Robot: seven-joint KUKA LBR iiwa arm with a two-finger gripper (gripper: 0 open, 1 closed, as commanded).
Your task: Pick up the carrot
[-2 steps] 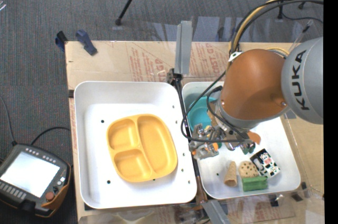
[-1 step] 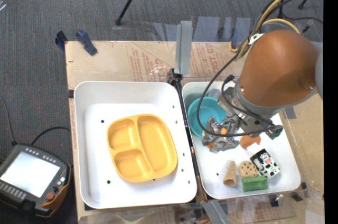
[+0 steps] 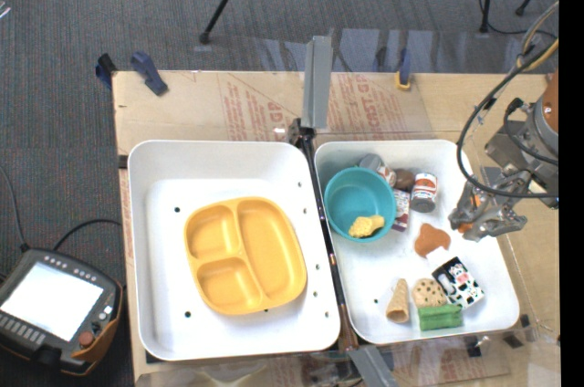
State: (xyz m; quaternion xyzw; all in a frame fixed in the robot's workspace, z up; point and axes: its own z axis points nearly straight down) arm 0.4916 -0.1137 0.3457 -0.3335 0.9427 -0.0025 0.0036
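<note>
- Camera view, the relation that matters: my tool [image 3: 482,217] hangs low over the right-hand edge of the right bin [image 3: 502,285], with the arm coming in from the right. A small bright orange sliver [image 3: 464,230] shows just at the tool's lower left tip, touching it or very close under it. I judge this to be the carrot, though most of it is hidden by the tool.
- So the carrot lies directly under and slightly left of the tool, not across the bin. I cannot make out its long axis from the little that shows.
- Tool state: I cannot tell how far open it is, nor whether it has hold of anything. The orange sliver sits at the tool, but I cannot see it clamped.
- A duller orange-brown lump [image 3: 432,239] lies just left of the tool on the bin floor, apart from it. It looks too flat and broad for a carrot, so I would not aim there.
- Further left are a teal bowl [image 3: 351,193] and two small cans [image 3: 423,191]. Nearer the front lie a tan cone [image 3: 399,301] and a black-and-white cow-patterned box [image 3: 458,282].
- Writing: the cans carry labels too small to read. The cardboard on the surface [image 3: 365,98] has red print, seen upside down, which I cannot read with confidence.
</note>
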